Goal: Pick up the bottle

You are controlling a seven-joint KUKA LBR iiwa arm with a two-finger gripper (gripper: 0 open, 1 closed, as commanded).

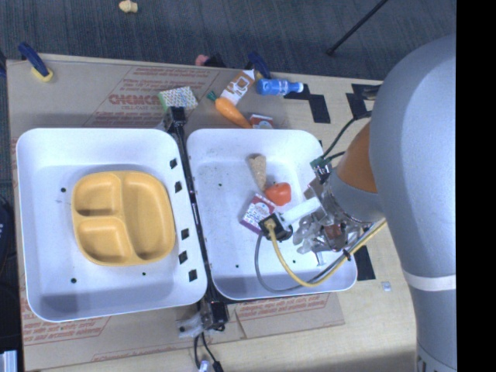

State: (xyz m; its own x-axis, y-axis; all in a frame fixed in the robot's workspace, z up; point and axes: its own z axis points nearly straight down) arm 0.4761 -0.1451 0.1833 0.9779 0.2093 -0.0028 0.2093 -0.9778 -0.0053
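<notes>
The arm fills the right side of the view and covers the right edge of the right bin. The hand hangs low over that bin's right part, a tangle of metal and cables, and whether it is spread or pressed together cannot be told. A yellow cable loops from the hand across the bin floor.

In the right bin lie a tan cone, a red piece just beside it, and a small purple and white packet touching the red piece's lower side. What the red piece is cannot be made out.

The left bin holds a yellow divided tray, lying flat near its middle.

The bottle, blue with a white end, lies on its side on the bench behind the right bin, outside both bins and well apart from the hand. Near it on the bench are an orange carrot-shaped thing, a white and orange carton, and a small patterned packet. A blue and yellow clamp sits at the bench's far left corner.
</notes>
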